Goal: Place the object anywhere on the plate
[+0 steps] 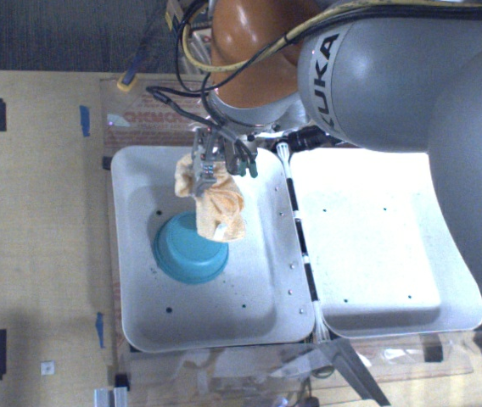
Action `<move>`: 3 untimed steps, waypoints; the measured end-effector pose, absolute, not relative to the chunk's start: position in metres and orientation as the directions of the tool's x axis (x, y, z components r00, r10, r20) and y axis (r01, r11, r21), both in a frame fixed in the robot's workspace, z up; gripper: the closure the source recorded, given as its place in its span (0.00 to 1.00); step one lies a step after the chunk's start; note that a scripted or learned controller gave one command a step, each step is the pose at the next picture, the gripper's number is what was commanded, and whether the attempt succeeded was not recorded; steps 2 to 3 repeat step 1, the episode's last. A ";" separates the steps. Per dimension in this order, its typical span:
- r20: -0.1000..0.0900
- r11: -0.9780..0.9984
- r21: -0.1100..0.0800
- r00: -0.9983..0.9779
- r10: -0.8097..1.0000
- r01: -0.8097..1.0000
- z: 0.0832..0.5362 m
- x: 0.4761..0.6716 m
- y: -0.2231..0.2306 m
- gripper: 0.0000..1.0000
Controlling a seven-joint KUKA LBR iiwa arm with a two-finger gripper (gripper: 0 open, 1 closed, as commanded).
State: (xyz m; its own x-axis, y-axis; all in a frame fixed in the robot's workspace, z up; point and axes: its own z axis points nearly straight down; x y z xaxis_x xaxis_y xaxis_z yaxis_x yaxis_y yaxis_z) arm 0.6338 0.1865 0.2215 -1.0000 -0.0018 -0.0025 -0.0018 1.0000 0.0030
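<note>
A crumpled tan cloth (217, 203) hangs from my gripper (208, 175) over the upper middle of the left bin (139, 312). The fingers are shut on the cloth's top fold. Its lower end droops onto the far right rim of a blue plate (187, 253) that lies in the middle of that bin. The arm's orange band and grey wrist sit above the gripper and hide the bin's back edge.
The right bin (377, 253) lies beside the left one, partly under the arm's grey body. A divider rail (299, 236) with bolts runs between them. Wooden bench top with black and blue tape marks spreads to the left.
</note>
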 end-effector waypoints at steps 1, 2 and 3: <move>-0.004 1.000 0.003 -1.000 -0.002 -0.002 0.222 0.634 0.186 0.00; -0.004 1.000 0.003 -1.000 -0.002 -0.002 0.222 0.634 0.186 0.00; -0.004 1.000 0.003 -1.000 -0.002 -0.002 0.222 0.634 0.186 0.00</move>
